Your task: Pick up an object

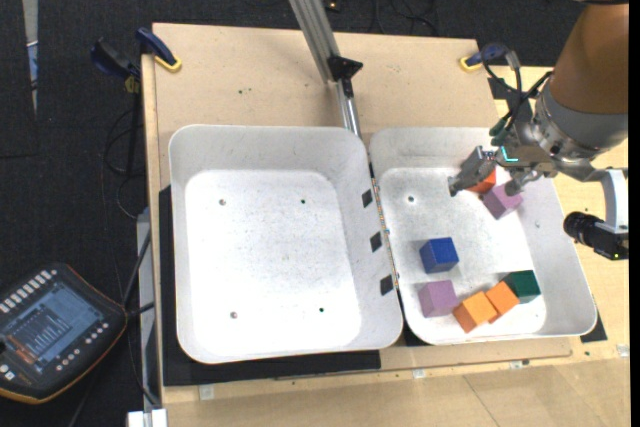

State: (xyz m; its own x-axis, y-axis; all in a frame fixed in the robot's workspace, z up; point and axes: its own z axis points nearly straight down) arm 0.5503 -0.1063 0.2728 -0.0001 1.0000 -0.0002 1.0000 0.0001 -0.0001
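While our gripper (492, 181) hangs over the right bin (560, 315) with fingers spread, we see a purple block (502, 201) just below-right of its tips and an orange block (485, 182) between them — neither one clamped.

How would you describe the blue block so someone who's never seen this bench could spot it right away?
Start at the right-hand white bin, the one under the gripper. Near its middle sits the blue cube, standing alone just above a purple cube. It is the sole blue block there; the others are purple, orange or green.
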